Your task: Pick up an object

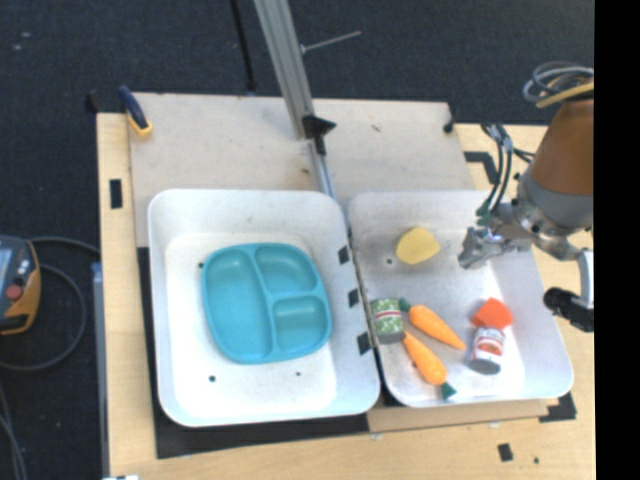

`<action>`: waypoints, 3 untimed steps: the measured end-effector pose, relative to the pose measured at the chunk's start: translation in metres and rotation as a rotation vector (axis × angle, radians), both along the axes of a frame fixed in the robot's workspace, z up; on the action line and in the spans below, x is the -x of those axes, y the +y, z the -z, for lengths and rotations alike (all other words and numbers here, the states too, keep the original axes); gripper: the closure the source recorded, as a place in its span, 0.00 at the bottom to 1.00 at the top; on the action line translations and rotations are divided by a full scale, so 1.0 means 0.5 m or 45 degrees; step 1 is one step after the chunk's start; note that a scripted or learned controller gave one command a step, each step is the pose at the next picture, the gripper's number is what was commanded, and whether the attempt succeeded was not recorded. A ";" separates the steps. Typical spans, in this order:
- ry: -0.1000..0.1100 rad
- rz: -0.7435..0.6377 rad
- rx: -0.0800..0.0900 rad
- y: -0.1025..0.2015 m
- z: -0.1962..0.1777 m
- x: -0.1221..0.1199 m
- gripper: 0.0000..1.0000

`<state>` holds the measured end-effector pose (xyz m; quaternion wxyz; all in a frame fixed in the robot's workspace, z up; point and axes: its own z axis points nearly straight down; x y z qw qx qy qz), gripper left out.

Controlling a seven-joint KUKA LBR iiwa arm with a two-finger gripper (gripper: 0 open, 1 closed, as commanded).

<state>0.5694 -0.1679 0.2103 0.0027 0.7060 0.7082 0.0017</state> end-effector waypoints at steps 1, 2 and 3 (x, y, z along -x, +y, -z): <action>0.006 -0.004 -0.002 0.091 0.005 0.004 1.00; 0.002 -0.007 -0.004 0.200 -0.028 0.011 1.00; 0.003 -0.008 -0.004 0.308 -0.055 0.013 1.00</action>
